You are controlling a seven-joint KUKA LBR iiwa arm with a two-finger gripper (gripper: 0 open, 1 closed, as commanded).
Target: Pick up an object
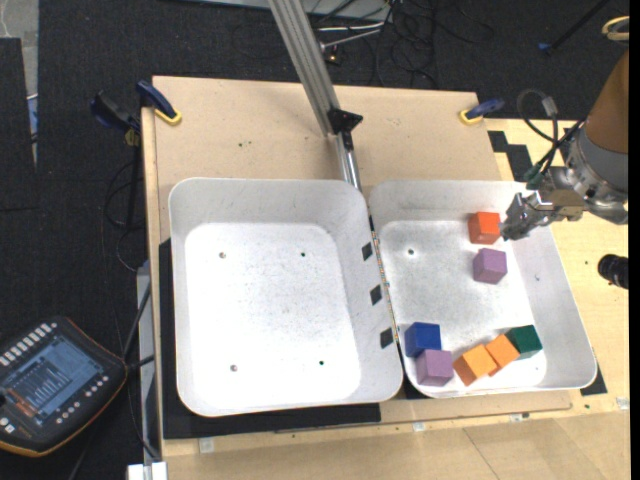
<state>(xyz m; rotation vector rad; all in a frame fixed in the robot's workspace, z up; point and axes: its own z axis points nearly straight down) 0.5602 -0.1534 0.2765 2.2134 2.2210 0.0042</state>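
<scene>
Orange cubes: three; purple cubes: two; blue, green: one each.

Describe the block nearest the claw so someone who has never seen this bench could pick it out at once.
Start at the right bin, the one holding blocks. Near its far edge, just left of the claw, sits an orange block. Another orange block lies in the cluster at the near edge; this one stands alone, above a lone purple block.

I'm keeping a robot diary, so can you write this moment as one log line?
step: reaching | tool: beside orange cube, nothing held | right bin: seven blocks | purple cube: loose nearby
</scene>
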